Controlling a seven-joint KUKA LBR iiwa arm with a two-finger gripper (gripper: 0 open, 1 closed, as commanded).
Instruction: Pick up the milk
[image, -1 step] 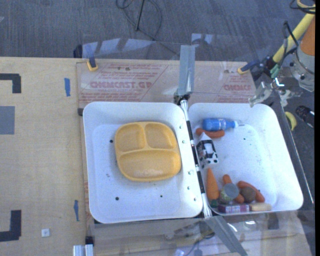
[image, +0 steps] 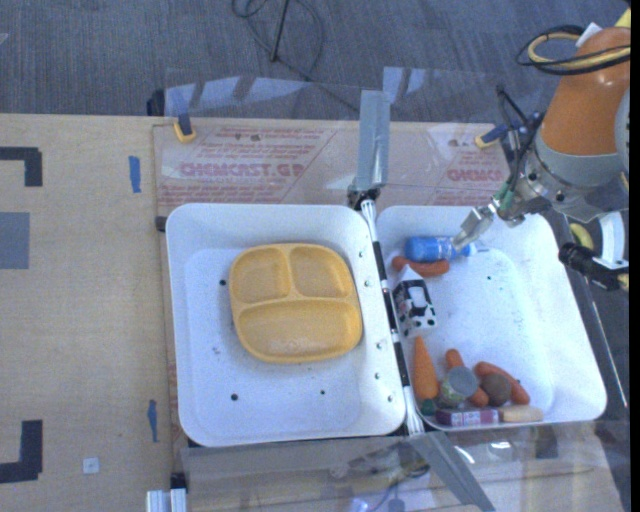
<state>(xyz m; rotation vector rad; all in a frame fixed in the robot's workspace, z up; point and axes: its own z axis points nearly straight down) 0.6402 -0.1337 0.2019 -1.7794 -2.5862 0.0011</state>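
The robot's gripper (image: 466, 236), finger state unclear, hovers in the right bin (image: 570, 330), the cow-patterned milk carton (image: 414, 306) lying toward seven o'clock.

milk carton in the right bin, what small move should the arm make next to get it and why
Probably shift the gripper toward the bin's left wall and a little nearer the camera, until it hangs over the milk carton. At present it sits by the blue object at the far end of the right bin, with the sausage between it and the carton.
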